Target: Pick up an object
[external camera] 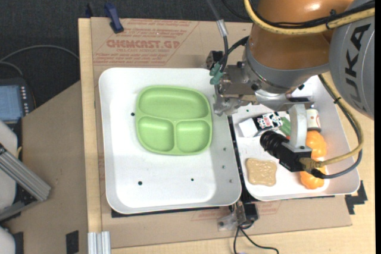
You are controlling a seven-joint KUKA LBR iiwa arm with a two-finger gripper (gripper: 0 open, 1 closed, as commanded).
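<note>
Toast slice [262, 171]: one, flat, tan, grainy, roughly square; right of the green plate [174, 119], at the near end of the right bin [336, 119].
Orange pieces [316, 143]: two, rounded, glossy; farther right of the plate than the toast.
Printed card [268, 122]: one, flat, white with black marks; right of the plate.
Green plate: one, smooth moulded rounded rectangle with three compartments; in the left bin [119, 146].
Bins: two, shallow, white, smooth-walled, side by side.
Gripper [225, 98]: grey metal, just beside the plate's far right corner, above the seam between the bins; open or closed cannot be told.
</note>
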